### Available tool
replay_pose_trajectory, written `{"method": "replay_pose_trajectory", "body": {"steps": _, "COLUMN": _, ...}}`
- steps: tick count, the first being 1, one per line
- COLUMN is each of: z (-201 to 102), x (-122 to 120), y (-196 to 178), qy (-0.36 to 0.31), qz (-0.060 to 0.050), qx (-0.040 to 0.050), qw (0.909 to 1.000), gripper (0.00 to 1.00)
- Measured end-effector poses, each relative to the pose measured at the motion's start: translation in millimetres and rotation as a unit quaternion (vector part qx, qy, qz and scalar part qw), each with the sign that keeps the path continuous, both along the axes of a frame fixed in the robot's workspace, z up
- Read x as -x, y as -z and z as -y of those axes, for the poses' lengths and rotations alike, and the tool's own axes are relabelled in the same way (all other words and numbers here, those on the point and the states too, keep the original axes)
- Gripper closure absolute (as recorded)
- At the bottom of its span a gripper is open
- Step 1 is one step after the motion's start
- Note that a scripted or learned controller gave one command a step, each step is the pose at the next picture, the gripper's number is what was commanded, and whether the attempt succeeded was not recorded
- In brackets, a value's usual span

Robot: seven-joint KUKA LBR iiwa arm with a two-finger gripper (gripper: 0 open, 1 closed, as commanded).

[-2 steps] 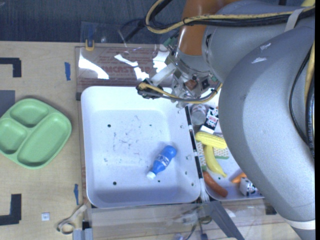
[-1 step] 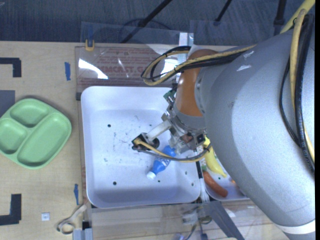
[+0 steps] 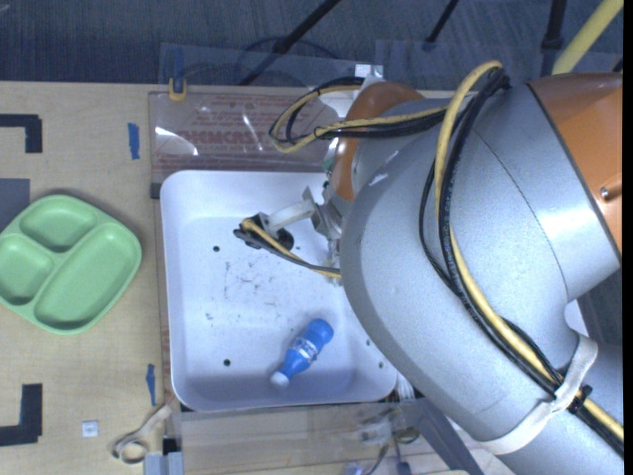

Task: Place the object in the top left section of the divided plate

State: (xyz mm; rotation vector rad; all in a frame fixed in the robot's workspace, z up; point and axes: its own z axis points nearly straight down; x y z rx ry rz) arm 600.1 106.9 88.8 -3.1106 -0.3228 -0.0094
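A small blue bottle [image 3: 305, 349] with a white cap lies on its side near the front of the white bin [image 3: 198, 295], cap pointing toward the front left. The green divided plate [image 3: 67, 263] rests on the wooden bench left of the bin, with two small sections at its top and left and one large section at the right. My gripper [image 3: 318, 214] hangs low over the back right part of the bin, well behind the bottle and far from the plate. The wrist and the bulky grey arm hide most of it.
The grey arm [image 3: 475, 265] covers the right side of the view and the bin's right wall. A clear plastic sheet [image 3: 237, 127] lies behind the bin. Black corner marks [image 3: 25, 132] and blue tape [image 3: 133, 140] dot the bench around the plate.
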Motion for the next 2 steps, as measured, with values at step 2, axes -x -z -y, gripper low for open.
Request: {"method": "replay_pose_trajectory", "body": {"steps": 2, "z": 61, "x": 20, "y": -230, "qy": -0.099, "qz": -0.002, "qx": 0.0075, "qw": 0.9950, "gripper": 1.00}}
